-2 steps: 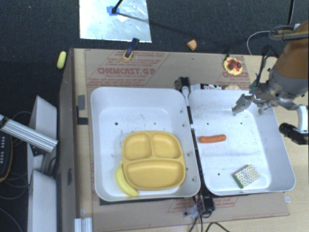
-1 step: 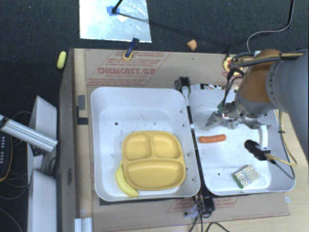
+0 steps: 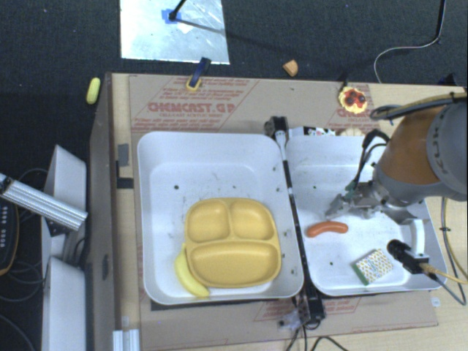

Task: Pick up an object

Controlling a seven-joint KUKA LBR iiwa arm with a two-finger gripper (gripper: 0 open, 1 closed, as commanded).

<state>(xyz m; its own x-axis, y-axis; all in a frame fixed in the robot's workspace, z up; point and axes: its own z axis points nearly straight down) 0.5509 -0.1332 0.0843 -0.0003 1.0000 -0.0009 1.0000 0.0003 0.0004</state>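
"Two loose things lie in the right bin (image 3: pixel 322 159): an orange sausage (image 3: pixel 327 229) and a green-edged sponge (image 3: pixel 374 266). Which would you go for?"

"The sausage. The gripper (image 3: pixel 344 205) is just beside it, a little further up the bin, and not touching it."

"Is it spread or closed?"

"I cannot tell, it's too blurred. I see nothing held in it. I'd shift it over the sausage's middle, turn it so it closes across the narrow width, then come straight down. It's round and will likely roll if nudged off-centre."
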